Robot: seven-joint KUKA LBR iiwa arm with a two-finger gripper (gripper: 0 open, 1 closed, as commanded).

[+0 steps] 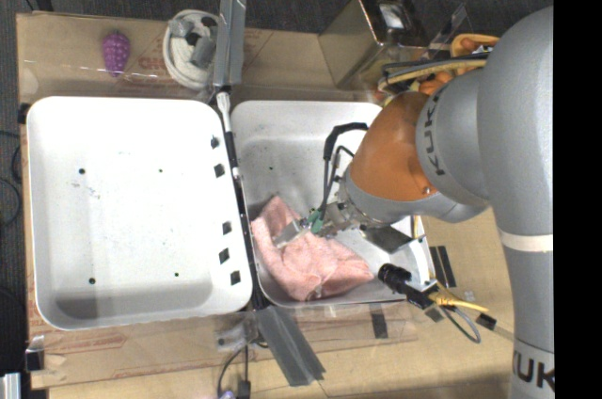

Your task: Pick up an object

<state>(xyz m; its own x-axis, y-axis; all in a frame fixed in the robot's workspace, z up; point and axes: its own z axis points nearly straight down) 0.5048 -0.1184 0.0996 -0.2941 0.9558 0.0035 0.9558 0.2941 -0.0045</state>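
Note:
A crumpled pink cloth (303,258) lies in the near left part of the right bin (282,129). The arm comes in from the right, its orange band over the bin's right half. My gripper (318,221) is low over the cloth's upper right edge, touching or almost touching it. The wrist hides most of the gripper.
The left bin (122,209) sits beside the right one, with a grey divider bar (230,190) between them. A purple object (116,51) and a white roll (191,47) lie on the bench behind the bins. A black and yellow cable (428,292) runs at the near right.

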